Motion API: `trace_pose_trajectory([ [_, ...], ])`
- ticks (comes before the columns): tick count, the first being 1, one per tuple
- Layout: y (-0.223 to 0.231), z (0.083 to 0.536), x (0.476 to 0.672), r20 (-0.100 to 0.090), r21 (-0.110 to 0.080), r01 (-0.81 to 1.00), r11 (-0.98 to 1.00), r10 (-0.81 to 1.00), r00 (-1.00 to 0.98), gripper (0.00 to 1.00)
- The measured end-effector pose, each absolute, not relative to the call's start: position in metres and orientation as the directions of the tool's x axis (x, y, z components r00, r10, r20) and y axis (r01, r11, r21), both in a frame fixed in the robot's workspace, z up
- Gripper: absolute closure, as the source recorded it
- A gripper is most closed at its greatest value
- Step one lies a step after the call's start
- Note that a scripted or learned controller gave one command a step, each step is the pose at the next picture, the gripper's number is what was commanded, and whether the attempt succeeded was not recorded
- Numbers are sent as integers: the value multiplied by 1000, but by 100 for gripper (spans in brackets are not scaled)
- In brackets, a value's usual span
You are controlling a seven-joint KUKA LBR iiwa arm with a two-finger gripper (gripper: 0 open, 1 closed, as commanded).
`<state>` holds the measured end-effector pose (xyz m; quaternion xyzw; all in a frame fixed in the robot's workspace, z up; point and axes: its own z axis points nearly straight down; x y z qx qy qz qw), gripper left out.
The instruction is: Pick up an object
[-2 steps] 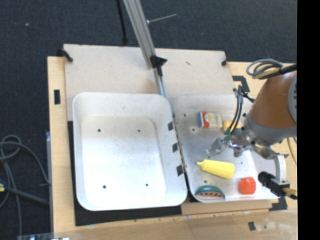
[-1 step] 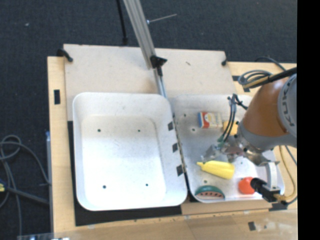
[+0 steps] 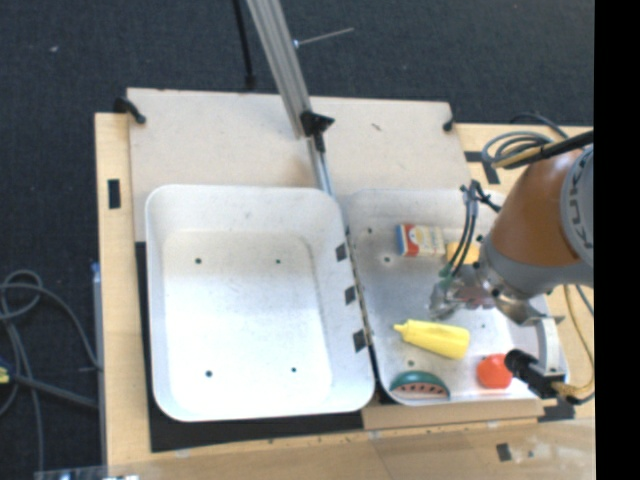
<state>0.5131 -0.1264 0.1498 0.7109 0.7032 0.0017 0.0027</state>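
i am the grey arm with the orange band, reaching in from the right over the right-hand bin (image 3: 372,220). my gripper (image 3: 452,298) hangs low inside that bin, about at its middle, its dark metal parts blurred together against the white floor. whether it is spread or pressed together, i cannot tell; the view from above is too coarse there, and nothing can be made out clearly in its grasp.

just below my gripper and slightly toward the left lies the yellow bottle (image 3: 434,337), on its side, with its narrow cap end pointing left toward the wall between the bins. it is near my gripper, but i cannot tell if anything touches it. above my gripper, toward the far wall, lies a small white carton (image 3: 420,240) with a red and blue patch on its left end; it is close by but apart from me. below and to the right of my gripper sits a small orange-red piece (image 3: 492,371), near the front rim. below and left of my gripper, beyond the yellow bottle, a watermelon slice (image 3: 420,385) with a green rind rests against the front rim.

well off to the left of my gripper is the left-hand bin (image 3: 160,218), touching the right-hand one along their shared edge. a grey metal pole (image 3: 285,58) slants up from behind the two bins, far above my gripper.
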Motion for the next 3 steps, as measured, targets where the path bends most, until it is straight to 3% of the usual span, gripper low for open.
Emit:
trace_pose_trajectory([
  [2,-136,264,524,-2,8,1000,3,1000,-3,100],
  [3,-77,266,544,1,2,1000,8,1000,-8,100],
])
